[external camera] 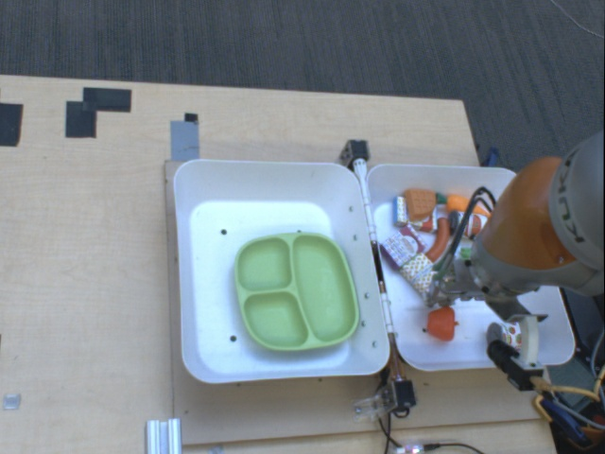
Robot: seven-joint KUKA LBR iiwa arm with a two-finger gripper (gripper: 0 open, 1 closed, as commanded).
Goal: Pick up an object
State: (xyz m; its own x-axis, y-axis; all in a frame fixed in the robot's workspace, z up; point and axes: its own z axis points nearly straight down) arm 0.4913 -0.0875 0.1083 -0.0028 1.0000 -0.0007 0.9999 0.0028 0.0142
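Observation:
The right bin [473, 359] holds a pile of small toy food items: an orange block [420, 203], a red sausage-like piece [440, 239], a purple-and-white packet [401, 248], a speckled packet [418, 272] and a red-orange piece [440, 323] lying apart near the front. The arm's orange band and grey wrist cover the bin's right half. My gripper [439, 294] reaches down at the left of the wrist, between the speckled packet and the red-orange piece. The wrist hides whether anything is held.
The left bin [203, 253] holds a green three-compartment plate [295, 291]. A black clip [355, 150] sits at the far end of the divider between the bins. Cables and a connector [392, 400] lie at the bench's front edge.

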